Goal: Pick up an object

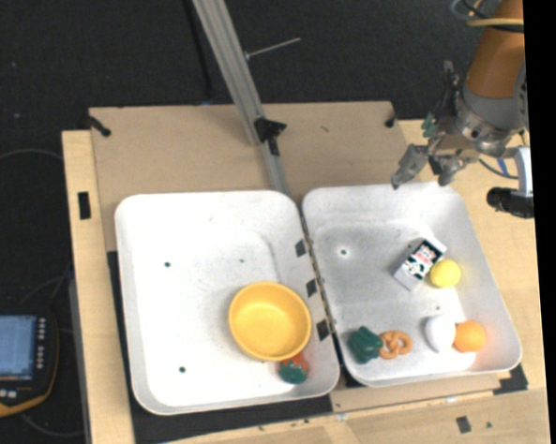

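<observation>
- The likely candidates for picking lay in the right bin (353,212): a small black-and-white box (419,262) touching a yellow ball (445,274), with a white object (440,333) and an orange ball (469,336) side by side nearer the front wall.
- A green toy (363,344) and a pretzel-shaped piece (394,343) sat close together along that same front edge, probably having slid down to the rim.
- The left bin (166,233) carried a yellow bowl (269,319), upright, with a small red-and-green item (294,368) tucked just in front of it.
- The gripper (425,168) hung over the right bin's far right corner, well apart from every object; its fingers looked spread and nothing sat between them.
- Both bins rested side by side on the tabletop (161,148), within the arm's reach from the right.
</observation>
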`<state>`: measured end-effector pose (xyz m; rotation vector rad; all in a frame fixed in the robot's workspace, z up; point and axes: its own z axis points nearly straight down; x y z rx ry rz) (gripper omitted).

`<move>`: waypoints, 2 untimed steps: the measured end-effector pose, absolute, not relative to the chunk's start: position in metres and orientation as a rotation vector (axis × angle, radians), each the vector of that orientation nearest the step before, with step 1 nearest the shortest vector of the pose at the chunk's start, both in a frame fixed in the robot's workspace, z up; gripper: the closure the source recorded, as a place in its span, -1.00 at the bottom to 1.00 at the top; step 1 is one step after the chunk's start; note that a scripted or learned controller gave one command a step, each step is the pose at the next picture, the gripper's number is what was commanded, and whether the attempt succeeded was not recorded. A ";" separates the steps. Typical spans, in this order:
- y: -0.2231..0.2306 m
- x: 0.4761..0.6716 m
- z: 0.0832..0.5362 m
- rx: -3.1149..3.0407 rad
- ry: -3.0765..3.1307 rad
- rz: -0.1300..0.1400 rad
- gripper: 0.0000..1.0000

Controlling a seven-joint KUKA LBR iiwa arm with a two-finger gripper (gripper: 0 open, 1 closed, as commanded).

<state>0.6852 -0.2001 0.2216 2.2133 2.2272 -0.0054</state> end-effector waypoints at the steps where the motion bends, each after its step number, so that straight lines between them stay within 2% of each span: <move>1: -0.200 0.685 0.222 2.213 2.228 -0.006 -1.00; 2: -0.212 0.681 0.166 2.223 2.221 -0.007 -1.00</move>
